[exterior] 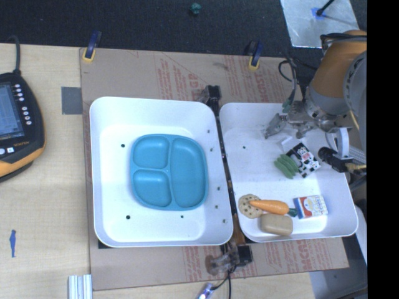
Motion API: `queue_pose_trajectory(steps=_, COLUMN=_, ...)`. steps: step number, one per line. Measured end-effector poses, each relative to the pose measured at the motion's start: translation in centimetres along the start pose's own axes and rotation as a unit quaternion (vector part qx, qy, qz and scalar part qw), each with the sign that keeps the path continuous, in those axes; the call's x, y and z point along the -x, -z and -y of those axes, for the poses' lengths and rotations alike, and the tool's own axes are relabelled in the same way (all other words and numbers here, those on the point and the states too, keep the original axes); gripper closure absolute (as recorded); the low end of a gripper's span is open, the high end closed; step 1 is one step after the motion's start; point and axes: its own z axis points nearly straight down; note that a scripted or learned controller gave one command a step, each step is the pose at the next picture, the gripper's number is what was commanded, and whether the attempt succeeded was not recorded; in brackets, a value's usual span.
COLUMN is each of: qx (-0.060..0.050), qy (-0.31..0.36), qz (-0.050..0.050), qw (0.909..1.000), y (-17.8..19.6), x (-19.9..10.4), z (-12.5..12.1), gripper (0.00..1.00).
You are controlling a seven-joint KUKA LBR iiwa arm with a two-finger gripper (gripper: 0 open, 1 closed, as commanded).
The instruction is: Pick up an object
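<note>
Two shallow white bins sit side by side on a cardboard-covered bench as a grey KUKA arm with an orange band (pixel 340 58) reaches in from the right toward the far end of the right bin (pixel 249 120). Its gripper (pixel 288 124) hangs low over that bin's far right corner, fingers (pixel 273 129) spread apart with nothing between them.

Every candidate for the pick lies loose in the right bin. A green piece (pixel 286 165) and a small black-and-white spotted toy (pixel 304 159) rest touching each other just on the near side of the gripper. Farther toward the near edge, a round cookie (pixel 248 205), an orange carrot (pixel 272 206), a tan block (pixel 276 224) and a small carton (pixel 310 205) form a tight cluster. The left bin (pixel 109 120) holds a blue divided plate (pixel 168 170), well apart from the arm.

By all appearances the task has yet to reach its grasp: no object is off the bin floor, and the open fingers appear to touch nothing. Judging from its position, the gripper would likely need to shift toward the near side to line up over the green piece or the spotted toy, then descend, close and lift. A handheld control pendant (pixel 15 120) lies on the bench at far left, and clamps (pixel 91 45) pin the cardboard along the far edge.
</note>
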Motion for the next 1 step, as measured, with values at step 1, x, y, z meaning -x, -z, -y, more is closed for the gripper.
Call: queue_pose_trajectory(steps=1, qx=-0.001, qy=0.000, qz=0.001, qw=1.0000, y=-0.02, x=-1.05, z=3.93, gripper=0.00)
